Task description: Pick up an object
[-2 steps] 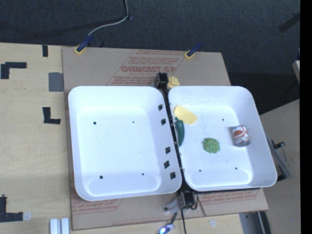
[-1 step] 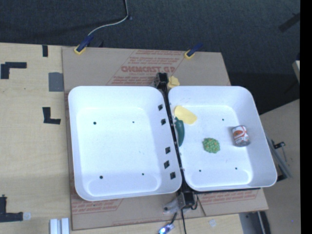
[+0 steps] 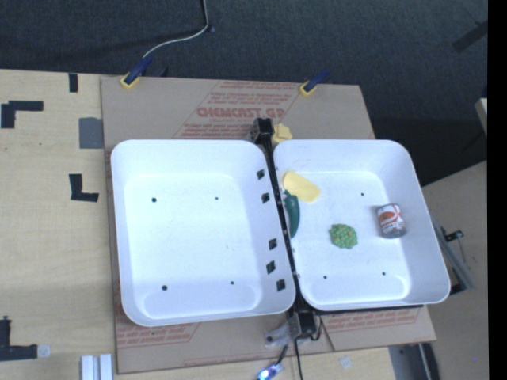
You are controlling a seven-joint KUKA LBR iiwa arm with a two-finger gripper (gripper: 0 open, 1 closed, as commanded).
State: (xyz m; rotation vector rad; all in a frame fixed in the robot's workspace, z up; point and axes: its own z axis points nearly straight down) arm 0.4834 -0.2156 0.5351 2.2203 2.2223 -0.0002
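The right bin (image 3: 412, 180) holds several small objects. A yellow flat piece (image 3: 302, 186) lies near its left wall. Just below it, a dark green item (image 3: 292, 214) rests against the divider between the bins. A bumpy green lump (image 3: 344, 236) sits near the middle of that bin. A small can with a red and white label (image 3: 390, 220) lies on its side toward the right wall.
The left bin (image 3: 127, 172) sits beside the right one on a cardboard sheet (image 3: 230, 109). Black clips run along the seam between the bins (image 3: 273, 244). A yellow clamp (image 3: 135, 73) and a blue-yellow clamp (image 3: 314, 81) hold the cardboard's far edge.
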